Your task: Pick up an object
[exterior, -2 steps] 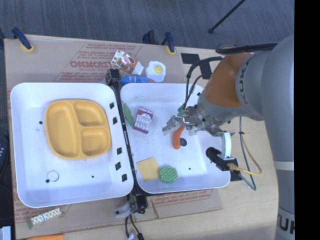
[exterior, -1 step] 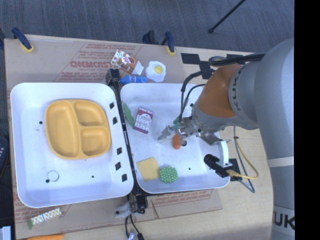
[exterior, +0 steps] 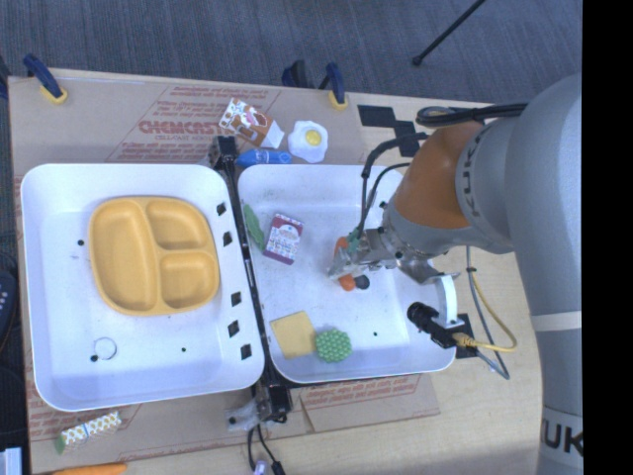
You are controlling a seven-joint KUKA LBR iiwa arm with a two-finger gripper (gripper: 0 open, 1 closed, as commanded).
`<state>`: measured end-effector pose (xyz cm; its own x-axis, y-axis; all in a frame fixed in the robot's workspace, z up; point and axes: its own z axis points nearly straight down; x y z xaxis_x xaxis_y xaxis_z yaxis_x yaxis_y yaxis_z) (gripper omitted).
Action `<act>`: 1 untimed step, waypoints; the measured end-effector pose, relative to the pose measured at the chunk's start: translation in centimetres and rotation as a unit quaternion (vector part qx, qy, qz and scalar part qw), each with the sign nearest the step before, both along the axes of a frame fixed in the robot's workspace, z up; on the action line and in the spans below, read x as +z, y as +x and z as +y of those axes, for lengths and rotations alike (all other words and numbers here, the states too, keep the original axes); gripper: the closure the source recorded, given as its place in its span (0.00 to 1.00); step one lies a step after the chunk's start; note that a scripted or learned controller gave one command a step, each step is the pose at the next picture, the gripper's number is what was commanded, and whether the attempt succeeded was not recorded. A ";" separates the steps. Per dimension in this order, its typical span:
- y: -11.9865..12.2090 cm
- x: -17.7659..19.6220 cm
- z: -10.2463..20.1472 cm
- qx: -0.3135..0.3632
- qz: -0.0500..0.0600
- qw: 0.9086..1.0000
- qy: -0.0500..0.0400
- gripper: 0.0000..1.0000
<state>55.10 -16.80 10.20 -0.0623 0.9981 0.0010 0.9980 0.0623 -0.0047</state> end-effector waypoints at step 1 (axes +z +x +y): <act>-5.3 12.2 2.8 -0.044 -0.002 0.999 0.000 1.00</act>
